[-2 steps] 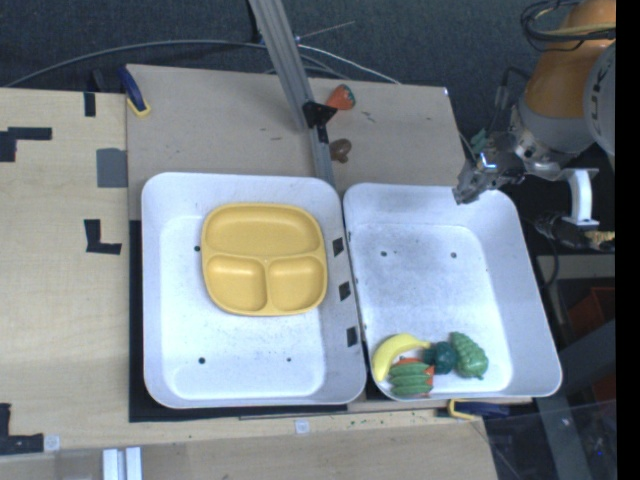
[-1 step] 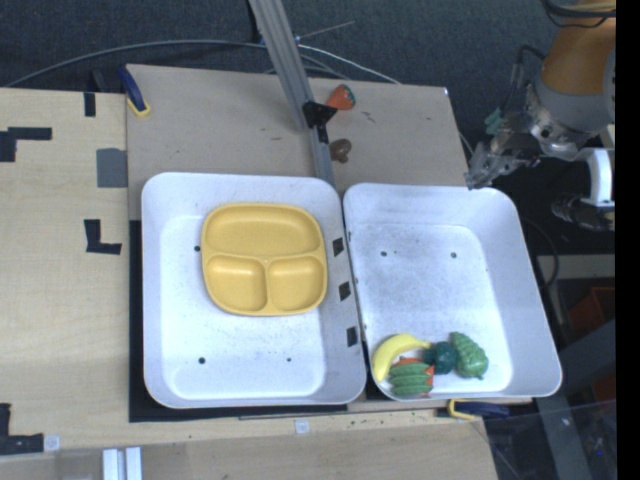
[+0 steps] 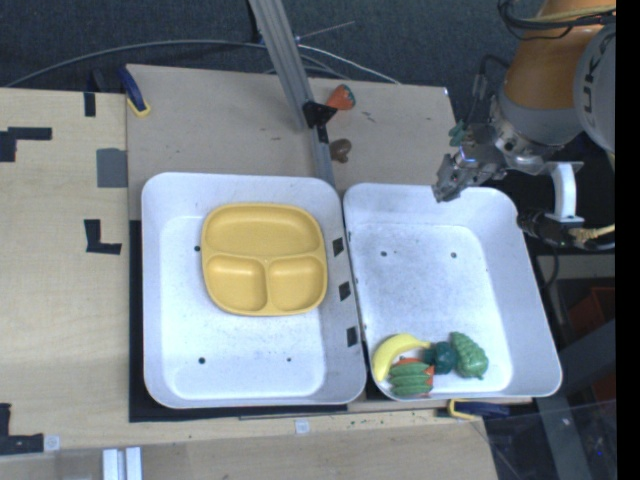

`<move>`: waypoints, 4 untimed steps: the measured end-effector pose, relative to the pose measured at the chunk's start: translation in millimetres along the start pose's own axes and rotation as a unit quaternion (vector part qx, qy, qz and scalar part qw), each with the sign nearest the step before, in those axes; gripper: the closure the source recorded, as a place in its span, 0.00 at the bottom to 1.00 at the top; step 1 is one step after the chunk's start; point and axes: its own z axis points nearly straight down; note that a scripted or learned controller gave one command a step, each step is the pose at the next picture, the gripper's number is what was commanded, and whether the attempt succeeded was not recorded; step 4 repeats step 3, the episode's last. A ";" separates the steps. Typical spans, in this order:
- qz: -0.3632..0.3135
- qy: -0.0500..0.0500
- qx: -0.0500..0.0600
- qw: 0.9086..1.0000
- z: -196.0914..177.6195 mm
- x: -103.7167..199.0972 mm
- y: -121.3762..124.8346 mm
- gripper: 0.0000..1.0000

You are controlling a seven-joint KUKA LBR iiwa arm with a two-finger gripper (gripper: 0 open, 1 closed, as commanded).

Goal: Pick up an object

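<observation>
Yellow banana [image 3: 393, 349] in right bin [image 3: 520, 268], near corner.

The wooden bench [image 3: 230, 128] bears two white bins [image 3: 160, 298] side by side.

Robotics lab test cell, not a home. I'm mounted at a plywood bench [image 3: 230, 118] marked with black tape [image 3: 98, 236], two shallow white bins [image 3: 160, 268] butted side by side on it. An aluminium strut [image 3: 275, 28] rises from the far edge, cables [image 3: 150, 53] loop behind it. Plastic toy food [image 3: 430, 360] in the near corner of the right bin, yellow divided tray [image 3: 265, 258] in the left one: test props.
</observation>
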 end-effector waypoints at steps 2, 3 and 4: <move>0.000 0.000 0.002 1.000 24.2 109.7 -34.5 1.00; 0.000 0.000 0.002 1.000 38.5 160.9 -57.5 1.00; 0.000 0.000 0.002 1.000 38.5 160.9 -57.5 1.00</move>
